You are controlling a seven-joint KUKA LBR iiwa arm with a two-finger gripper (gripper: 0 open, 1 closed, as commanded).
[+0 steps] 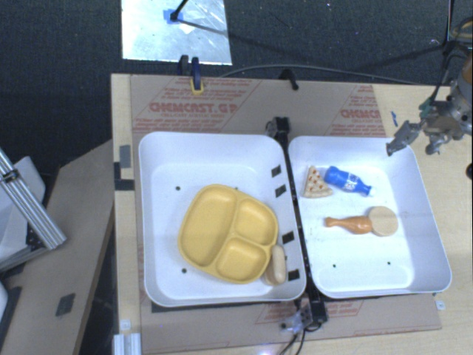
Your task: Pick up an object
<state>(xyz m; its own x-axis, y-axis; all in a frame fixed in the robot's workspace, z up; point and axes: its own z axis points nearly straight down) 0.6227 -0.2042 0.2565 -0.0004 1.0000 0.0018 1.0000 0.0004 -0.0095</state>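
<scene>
In the right bin (421, 198) lie a blue bottle (347, 181), a pizza slice toy (318, 183) just left of it, and an orange-brown drumstick-like piece (351, 225) touching a round tan disc (383, 221). My gripper (415, 138) hovers at the bin's far right corner, above and to the right of the bottle. Its two fingers are spread apart with nothing between them.
The left bin (162, 161) holds a yellow divided tray (228, 233) with a small tan bread-like piece (276, 265) at its front right. Black clips run along the divider between the bins. A metal frame (29, 205) stands at the left edge.
</scene>
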